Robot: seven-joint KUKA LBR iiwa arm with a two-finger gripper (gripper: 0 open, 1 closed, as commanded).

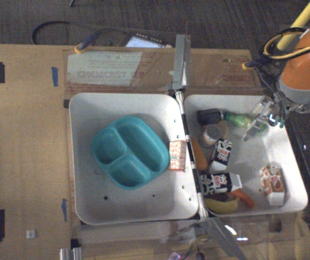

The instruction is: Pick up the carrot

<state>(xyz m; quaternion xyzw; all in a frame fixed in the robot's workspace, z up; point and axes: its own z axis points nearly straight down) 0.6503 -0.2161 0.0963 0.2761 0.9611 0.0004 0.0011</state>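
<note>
My gripper hangs over the right bin's upper right; the carrot lies along its left wall, a divided plate in the left bin.

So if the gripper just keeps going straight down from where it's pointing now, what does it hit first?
Probably the green bottle, just left of the gripper, or bare floor of the right bin beside it; depth is unclear. The carrot lies farther left.

The arm is grey with a rounded orange band above the wrist. Yellow and black cables loop beside it; the gripper is pale, translucent-looking metal.
</note>
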